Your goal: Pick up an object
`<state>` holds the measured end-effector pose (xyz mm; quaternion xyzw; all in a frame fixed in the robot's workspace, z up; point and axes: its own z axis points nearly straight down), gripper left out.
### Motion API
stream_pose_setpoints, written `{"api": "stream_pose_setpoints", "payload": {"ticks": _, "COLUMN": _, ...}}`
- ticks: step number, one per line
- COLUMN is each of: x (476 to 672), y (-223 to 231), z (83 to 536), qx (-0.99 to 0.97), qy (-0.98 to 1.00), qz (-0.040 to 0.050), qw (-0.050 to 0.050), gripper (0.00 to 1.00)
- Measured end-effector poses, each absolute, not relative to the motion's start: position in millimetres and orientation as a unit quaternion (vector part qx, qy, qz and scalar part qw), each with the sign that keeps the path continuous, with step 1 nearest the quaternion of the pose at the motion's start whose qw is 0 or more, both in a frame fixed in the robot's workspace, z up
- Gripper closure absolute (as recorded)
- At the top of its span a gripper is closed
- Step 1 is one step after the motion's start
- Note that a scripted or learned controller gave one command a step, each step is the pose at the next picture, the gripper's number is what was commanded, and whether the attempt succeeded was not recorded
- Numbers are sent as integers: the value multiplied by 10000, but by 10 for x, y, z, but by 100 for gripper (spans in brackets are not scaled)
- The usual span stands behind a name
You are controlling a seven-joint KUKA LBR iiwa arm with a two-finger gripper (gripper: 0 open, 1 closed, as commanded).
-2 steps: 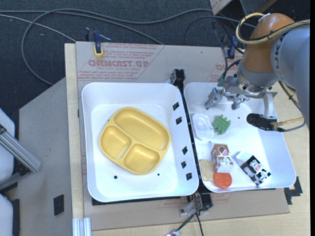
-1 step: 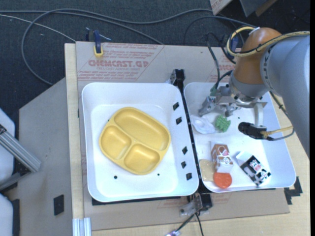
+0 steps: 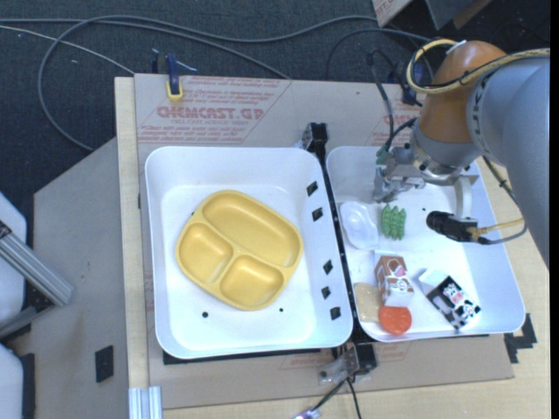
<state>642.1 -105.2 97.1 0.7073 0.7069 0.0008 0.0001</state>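
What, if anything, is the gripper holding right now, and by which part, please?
Nothing that can be seen: the gripper hangs just above the green object in the right bin, with nothing visibly between its fingers.

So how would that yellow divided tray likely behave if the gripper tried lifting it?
The yellow tray looks like moulded plastic, so probably stiff and light. It lies flat and wide in the left bin, leaving only a thin rim to pinch; it could tilt or slip.

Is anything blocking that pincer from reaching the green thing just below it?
Nothing visible does. The pincer hangs right above the green object in the right bin, with only bare bin floor between them. The clear plastic piece lies beside the green object, not over it.
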Motion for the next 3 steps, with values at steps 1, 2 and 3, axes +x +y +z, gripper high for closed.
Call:
{"api": "stream_pose_setpoints", "payload": {"ticks": 1, "x": 6407, "y": -1088, "z": 1419, "qx": 7074, "qy": 7068, "qz": 14, "qw": 21, "gripper": 100}}
{"api": "stream_pose_setpoints", "payload": {"ticks": 2, "x": 6380, "y": -1061, "z": 1871, "qx": 7068, "qy": 7074, "qz": 18, "qw": 22, "gripper": 100}}
{"api": "stream_pose_setpoints", "payload": {"ticks": 3, "x": 6394, "y": -1061, "z": 2303, "qx": 7067, "qy": 7075, "qz": 19, "qw": 25, "gripper": 100}}
